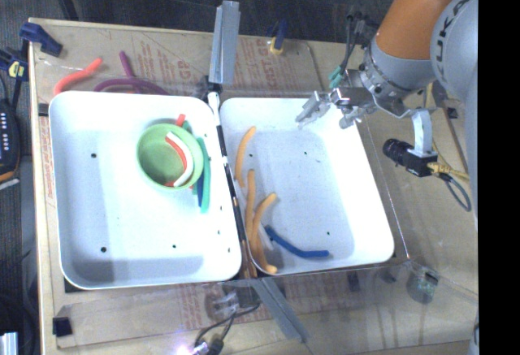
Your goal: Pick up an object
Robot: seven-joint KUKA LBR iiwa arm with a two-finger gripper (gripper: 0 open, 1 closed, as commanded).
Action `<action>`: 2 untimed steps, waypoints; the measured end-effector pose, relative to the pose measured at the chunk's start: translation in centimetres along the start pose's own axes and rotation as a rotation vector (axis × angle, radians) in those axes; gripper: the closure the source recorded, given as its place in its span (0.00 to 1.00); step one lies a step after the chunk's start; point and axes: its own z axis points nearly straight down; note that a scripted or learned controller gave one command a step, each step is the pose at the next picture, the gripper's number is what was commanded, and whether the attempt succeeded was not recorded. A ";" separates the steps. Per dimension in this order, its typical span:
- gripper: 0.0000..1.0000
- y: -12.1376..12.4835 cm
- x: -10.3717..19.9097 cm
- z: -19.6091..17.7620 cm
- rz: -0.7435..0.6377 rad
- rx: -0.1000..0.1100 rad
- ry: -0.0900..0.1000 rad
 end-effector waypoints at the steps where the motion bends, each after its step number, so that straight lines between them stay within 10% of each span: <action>1: 0.00 1.6 6.5 8.1 0.015 0.001 0.000; 2: 0.00 1.9 6.4 16.9 -0.065 -0.003 -0.007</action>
